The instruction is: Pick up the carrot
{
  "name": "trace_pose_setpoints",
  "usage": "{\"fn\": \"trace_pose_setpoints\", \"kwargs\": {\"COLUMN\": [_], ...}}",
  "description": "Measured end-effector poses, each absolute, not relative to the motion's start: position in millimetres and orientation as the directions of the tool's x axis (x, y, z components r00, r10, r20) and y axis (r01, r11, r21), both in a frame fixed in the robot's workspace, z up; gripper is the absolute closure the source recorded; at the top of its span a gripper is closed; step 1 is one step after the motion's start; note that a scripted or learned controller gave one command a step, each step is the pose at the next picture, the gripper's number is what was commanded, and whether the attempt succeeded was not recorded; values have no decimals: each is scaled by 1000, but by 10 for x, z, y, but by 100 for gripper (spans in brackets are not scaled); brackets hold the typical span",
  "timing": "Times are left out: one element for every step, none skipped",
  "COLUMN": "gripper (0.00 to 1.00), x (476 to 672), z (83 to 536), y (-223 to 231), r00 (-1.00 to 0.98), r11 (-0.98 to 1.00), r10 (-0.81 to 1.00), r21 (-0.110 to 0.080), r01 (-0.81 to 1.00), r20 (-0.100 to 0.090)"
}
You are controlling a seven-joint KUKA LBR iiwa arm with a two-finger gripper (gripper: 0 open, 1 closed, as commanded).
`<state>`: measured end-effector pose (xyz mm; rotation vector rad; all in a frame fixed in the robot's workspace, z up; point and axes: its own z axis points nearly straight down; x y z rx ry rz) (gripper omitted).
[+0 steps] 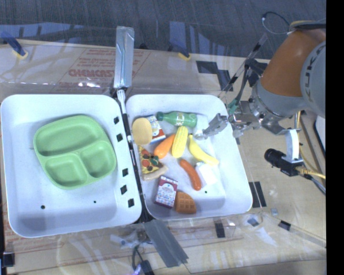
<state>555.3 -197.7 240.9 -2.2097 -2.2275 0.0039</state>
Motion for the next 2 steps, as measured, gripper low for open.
{"fn": "trace_pose_setpoints", "kwargs": {"gripper": [0, 0], "x": [5550, 5975], "z": [1797, 1045], "y": [-1415, -1056], "r00": [-324, -303], "r11": [324, 303], "r10": [946, 953], "r21": [-4, 24], "r01": [946, 953], "r20": [2, -8]}}
